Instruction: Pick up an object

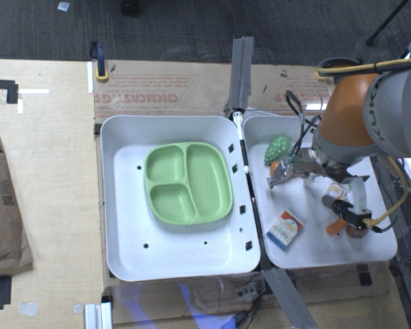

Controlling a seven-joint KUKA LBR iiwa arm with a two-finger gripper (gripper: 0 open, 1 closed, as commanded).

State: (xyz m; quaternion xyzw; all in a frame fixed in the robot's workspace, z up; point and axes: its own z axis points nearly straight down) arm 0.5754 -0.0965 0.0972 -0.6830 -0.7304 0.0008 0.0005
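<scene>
My gripper (281, 174) hangs low over the left part of the right bin (315, 252), reaching in from the right. Just beyond it lies a knobbly green toy (279, 147), and a small orange piece (277, 164) shows right at the gripper's far side; I cannot see whether they touch. A small blue, white and orange box (284, 229) lies nearer the front of the bin. To the right are a small white and yellow item (335, 192), an orange stick-like piece (335, 227) and a brown round piece (356, 231). The arm's wrist hides part of the bin's back right.
The left bin (123, 252) holds a light green divided plate (189, 182). A raised divider (246, 184) runs between the two bins. A brown paper bag (3, 204) lies on the bench at the far left. Cables hang off the arm over the right bin's right edge.
</scene>
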